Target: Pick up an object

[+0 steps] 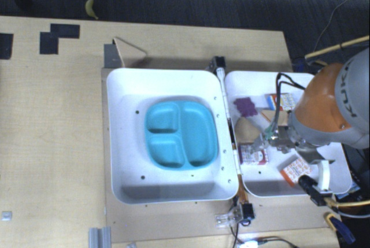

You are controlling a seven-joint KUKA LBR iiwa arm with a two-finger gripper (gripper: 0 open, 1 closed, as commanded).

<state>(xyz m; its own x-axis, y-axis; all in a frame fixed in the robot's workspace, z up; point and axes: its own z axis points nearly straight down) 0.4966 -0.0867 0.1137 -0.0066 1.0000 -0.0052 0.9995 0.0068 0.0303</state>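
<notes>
Up high, closest to the camera, is your grey arm with the orange band point(321, 103). It hangs over the right bin point(277, 193). At its end is the tool point(270, 138), low down among the things in that bin. You cannot tell if the tool is spread or pressed together, because the arm hides too much of it. You see nothing pinched in it.

Right beside the tool, on its left, lies a brown lump point(248, 129). Just below that is a red and white packet point(253, 155). Either one could be your pick (they are the closest). A purple thing point(245, 106) sits a bit further up. An orange and white packet point(295, 170) lies under the arm, near the bottom of the bin.

What could go wrong? The things lie close together, so the tool may push one away and miss. The packets look flat and thin, so the tool may slide over them and close on air. The brown lump also sits near the wall between the bins, so the tool could bump that wall.

Further left, the left bin point(115, 125) holds a blue tray point(180, 134), well apart from the tool. Both bins sit on the desk point(52, 154).
</notes>
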